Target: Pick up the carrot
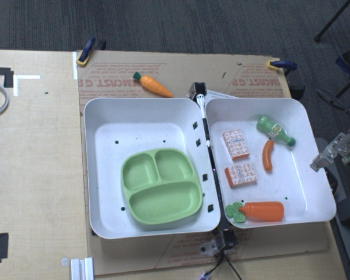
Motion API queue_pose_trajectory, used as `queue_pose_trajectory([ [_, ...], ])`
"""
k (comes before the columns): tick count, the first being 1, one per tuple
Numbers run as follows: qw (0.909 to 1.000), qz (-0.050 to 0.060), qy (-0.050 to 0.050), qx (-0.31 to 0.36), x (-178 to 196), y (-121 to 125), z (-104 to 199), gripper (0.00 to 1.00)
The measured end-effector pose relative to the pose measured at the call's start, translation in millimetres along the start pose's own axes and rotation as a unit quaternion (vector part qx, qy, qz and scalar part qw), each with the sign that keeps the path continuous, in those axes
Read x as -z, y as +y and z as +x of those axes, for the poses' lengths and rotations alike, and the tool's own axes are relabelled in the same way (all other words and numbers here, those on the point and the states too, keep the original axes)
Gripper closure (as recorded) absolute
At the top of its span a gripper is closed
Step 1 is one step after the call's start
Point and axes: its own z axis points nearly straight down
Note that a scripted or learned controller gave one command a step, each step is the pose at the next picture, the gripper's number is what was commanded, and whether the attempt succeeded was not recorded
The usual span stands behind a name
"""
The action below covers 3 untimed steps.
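A fat orange carrot (262,211) with a green leafy top lies along the front wall of the right bin (315,182), its leaves pointing left. A second, smaller carrot (153,85) with a green tip rests on the cardboard behind the left bin, outside both bins. My gripper (331,154) hovers at the right bin's right rim, at the edge of the camera view, well right of and behind the fat carrot. Nothing shows in its grasp.
The right bin also holds a green bottle (275,130), a small orange sausage (268,155) and two pink-and-white cracker blocks (236,144) (241,175). A green divided plate (161,185) fills much of the left bin (105,156). Clamps hold the cardboard at the back corners.
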Motion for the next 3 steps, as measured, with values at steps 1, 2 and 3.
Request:
queue_pose_trajectory([
  [1, 0.9966, 0.0, 0.0, 0.083, 12, -10, -10, 1.0],
  [2, 0.9967, 0.0, 0.002, 0.081, -120, -7, -6, 1.0],
  [3, 0.9961, 0.0, 0.0, 0.089, 2, -10, -10, 1.0],
])
